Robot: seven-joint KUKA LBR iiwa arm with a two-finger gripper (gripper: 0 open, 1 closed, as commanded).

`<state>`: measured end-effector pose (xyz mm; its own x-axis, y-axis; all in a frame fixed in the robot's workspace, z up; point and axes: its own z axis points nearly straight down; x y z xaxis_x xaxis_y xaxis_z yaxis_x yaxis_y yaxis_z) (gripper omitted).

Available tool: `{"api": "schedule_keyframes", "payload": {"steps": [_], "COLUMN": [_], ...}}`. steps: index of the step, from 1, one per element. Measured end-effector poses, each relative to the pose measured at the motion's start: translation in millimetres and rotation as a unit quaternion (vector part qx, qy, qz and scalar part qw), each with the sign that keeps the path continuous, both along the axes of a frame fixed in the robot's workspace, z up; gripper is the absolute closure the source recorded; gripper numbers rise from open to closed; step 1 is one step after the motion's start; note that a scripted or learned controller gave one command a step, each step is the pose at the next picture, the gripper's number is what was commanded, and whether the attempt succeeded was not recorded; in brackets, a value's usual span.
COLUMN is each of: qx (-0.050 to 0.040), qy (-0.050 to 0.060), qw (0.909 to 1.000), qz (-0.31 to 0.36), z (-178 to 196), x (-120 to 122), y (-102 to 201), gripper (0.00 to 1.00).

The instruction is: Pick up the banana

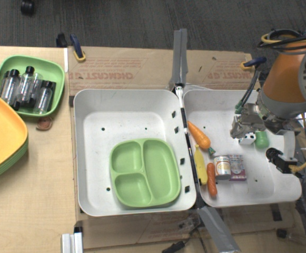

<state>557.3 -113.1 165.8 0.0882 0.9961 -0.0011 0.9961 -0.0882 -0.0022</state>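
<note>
**Yellow target hugs the divider while the gripper hangs over the far side of the bin**

Yellow is the colour to watch: the banana (200, 164) lies lengthwise along the right bin's (258, 194) left wall, at about nine o'clock from that bin's middle, pressed close to the divider between the bins. A carrot (199, 134) sits just beyond its upper end at twelve o'clock, and a second carrot (211, 179) lies alongside its lower half at four o'clock, near enough that they look to be touching. A small can (223, 166) and a purple-edged packet (238, 168) crowd in at three o'clock.

The gripper (246, 129) hangs at roughly two o'clock from the banana, well apart from it, above a white and green toy (257, 139). Whether its fingers are spread or closed, I cannot tell from this angle; nothing shows between them.

To do this well, my read is that the arm needs to travel toward eight o'clock and come down over the banana's upper half, where only the wall is a neighbour. Fingers should straddle the short width, one going down on the wall side, one on the open side.

Room is the problem. The wall side leaves barely a sliver, so a finger could catch on the rim or the divider. The open side is freer near the top and blocked lower down by the carrot and can. The left bin (89, 141), holding a green divided plate (145, 171), offers no approach path.
</note>
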Motion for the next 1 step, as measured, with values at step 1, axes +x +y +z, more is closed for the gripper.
{"api": "schedule_keyframes", "payload": {"steps": [1], "qx": [0.0004], "qy": [0.001], "qw": [0.9959], "qz": [-0.09], "z": [24.7], "x": [-80.5], "y": [21.2], "gripper": [1.0]}}
